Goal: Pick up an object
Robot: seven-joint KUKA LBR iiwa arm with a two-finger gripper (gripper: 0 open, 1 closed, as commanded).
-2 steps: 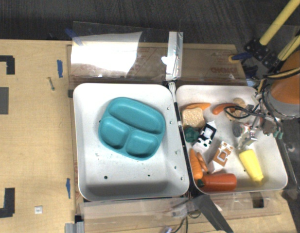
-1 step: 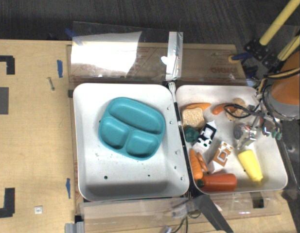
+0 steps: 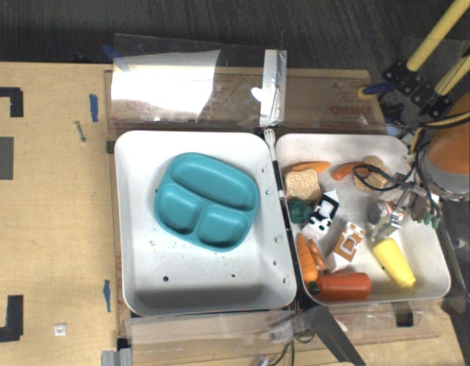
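The right bin [image 3: 440,284] holds several toy foods. Among them are a yellow corn-like piece [image 3: 394,261], a red sausage [image 3: 343,284], a carrot [image 3: 309,256], a bread slice [image 3: 302,183], a green piece [image 3: 298,210], a black-and-white item [image 3: 322,212] and an orange-and-white box [image 3: 349,242]. My gripper [image 3: 387,218] hangs low at the bin's right side, just above the yellow piece's upper end and right of the box. Nothing visibly sits in it. The arm's orange band [image 3: 455,152] is at the right edge.
The left bin [image 3: 135,273] bears a teal divided plate [image 3: 206,200]. An orange stick [image 3: 312,167] and another orange piece [image 3: 343,171] lie at the right bin's back. Black cables [image 3: 372,180] loop beside the wrist. Yellow bars [image 3: 440,25] stand at the top right.
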